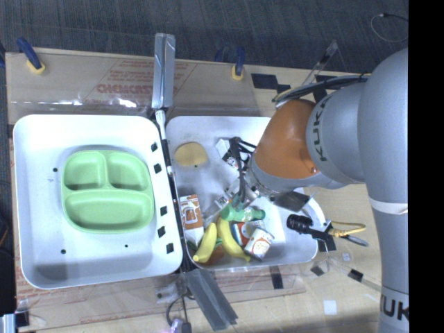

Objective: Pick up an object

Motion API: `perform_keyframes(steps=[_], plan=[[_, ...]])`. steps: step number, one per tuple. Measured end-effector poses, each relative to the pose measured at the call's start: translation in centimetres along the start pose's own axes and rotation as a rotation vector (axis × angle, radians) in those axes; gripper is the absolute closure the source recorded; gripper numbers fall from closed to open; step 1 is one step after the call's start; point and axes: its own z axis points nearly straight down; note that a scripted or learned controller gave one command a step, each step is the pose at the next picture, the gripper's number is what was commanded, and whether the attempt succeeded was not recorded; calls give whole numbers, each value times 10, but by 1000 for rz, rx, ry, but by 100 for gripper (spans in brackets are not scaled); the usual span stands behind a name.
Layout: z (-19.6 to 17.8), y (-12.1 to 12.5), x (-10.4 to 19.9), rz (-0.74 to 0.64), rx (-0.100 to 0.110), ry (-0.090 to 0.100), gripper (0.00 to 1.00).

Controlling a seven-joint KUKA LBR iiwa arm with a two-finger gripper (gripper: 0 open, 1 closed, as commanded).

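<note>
Pincer [239,198] down among clutter in right bin [208,127], just above banana [208,240]; grip state apparently hidden, cannot tell. Green tray [107,189] in left bin [41,134].

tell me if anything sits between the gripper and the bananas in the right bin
The gripper is low over the clutter, right at the upper end of the bananas. A green item lies across that end, and a small carton presses against their right side.

I see two white bins [41,255] that look like smooth plastic. The green tray [107,189] in the left one looks like matt plastic. The arm's grey shell [378,130] looks smooth and a bit shiny. The bananas [222,240] look shiny.
</note>
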Motion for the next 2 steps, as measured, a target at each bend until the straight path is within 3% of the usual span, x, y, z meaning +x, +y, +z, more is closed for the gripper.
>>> perform_keyframes(steps=[1, 2], plan=[[-8, 0, 1, -4, 2, 3, 100], [-98, 19, 50, 2, 5, 9, 100]])
